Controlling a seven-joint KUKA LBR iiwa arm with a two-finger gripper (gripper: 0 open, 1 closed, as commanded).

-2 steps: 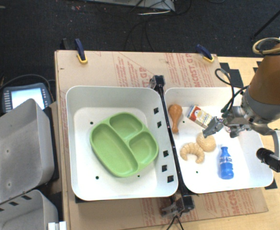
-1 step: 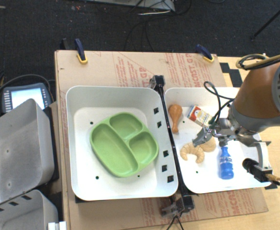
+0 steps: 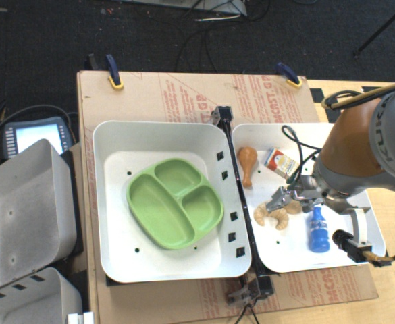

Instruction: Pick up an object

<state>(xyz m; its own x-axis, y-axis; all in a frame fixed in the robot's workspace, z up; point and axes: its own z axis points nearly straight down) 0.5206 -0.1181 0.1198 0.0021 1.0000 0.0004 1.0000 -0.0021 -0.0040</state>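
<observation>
My gripper (image 3: 280, 200) hangs low over the middle of the right bin (image 3: 359, 262), with the grey and orange arm reaching in from the right. Directly below and touching its tip in this view lies a tan, curved, pastry-like piece (image 3: 270, 217). A blue bottle (image 3: 318, 230) lies just to the right of that piece, under the wrist. A brown drumstick-shaped toy (image 3: 247, 163) rests against the bin's left wall. A small red and white carton (image 3: 280, 162) sits behind the gripper. Nothing can be seen held.
The left bin (image 3: 116, 147) holds a green divided plate (image 3: 175, 202). Both bins sit on a cardboard sheet (image 3: 170, 93) clamped at the back. Grey equipment and a screen stand off the bench to the left.
</observation>
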